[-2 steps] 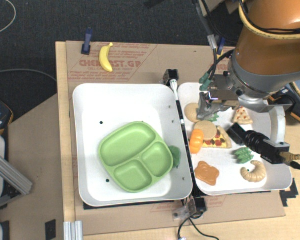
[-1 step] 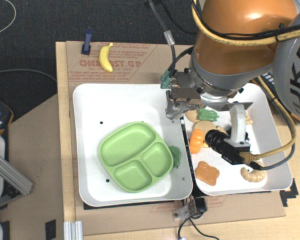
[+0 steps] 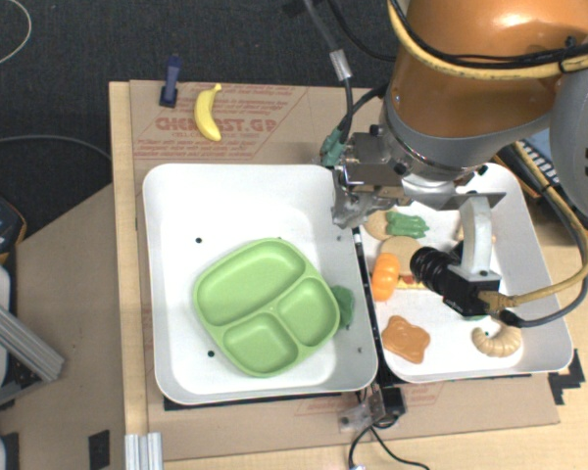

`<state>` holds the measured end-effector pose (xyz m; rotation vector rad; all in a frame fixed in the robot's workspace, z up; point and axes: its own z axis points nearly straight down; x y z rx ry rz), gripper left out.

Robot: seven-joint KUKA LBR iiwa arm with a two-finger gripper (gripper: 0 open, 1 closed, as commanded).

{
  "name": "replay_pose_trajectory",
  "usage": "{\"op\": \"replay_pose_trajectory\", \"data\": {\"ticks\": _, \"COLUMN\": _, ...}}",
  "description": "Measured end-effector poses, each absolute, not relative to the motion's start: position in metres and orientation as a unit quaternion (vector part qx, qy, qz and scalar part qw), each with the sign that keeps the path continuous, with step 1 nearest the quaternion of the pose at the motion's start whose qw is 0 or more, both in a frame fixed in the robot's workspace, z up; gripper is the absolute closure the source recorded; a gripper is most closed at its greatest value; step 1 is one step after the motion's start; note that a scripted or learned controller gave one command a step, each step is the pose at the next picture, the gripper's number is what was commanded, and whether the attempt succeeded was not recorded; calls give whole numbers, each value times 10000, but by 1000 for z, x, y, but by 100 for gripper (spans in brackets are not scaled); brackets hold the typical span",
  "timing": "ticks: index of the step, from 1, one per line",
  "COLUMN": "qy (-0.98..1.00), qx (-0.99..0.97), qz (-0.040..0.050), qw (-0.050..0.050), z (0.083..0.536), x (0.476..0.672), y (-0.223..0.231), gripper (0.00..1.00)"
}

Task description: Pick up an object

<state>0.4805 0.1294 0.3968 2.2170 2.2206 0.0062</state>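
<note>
My gripper (image 3: 347,207) hangs over the divider between the two bins, at the upper left corner of the right bin (image 3: 544,262). Just right of it lie a green leafy toy (image 3: 408,224) and a beige piece (image 3: 376,226). Below those are an orange toy vegetable (image 3: 384,274), a brown-orange chunk (image 3: 405,338) and a pale curled piece (image 3: 496,341). Nothing shows between the fingers. The arm's wide body hides the back of the right bin.
A green divided plate (image 3: 265,306) fills the middle of the left bin (image 3: 176,204), with a small green piece (image 3: 345,305) at its right edge. A yellow banana (image 3: 208,112) and a blue clip (image 3: 170,82) lie on the cardboard behind the bins.
</note>
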Motion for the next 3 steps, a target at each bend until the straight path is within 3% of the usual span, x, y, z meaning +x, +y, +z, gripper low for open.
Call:
{"op": "replay_pose_trajectory", "data": {"ticks": 1, "qy": 7078, "qx": 7064, "qz": 27, "qw": 26, "z": 407, "x": 481, "y": 130, "gripper": 100}}
{"op": "replay_pose_trajectory", "data": {"ticks": 2, "qy": 7096, "qx": 7046, "qz": 57, "qw": 18, "z": 486, "x": 479, "y": 189, "gripper": 100}}
{"op": "replay_pose_trajectory", "data": {"ticks": 3, "qy": 7082, "qx": 7060, "qz": 44, "qw": 22, "z": 538, "x": 523, "y": 221, "gripper": 100}}
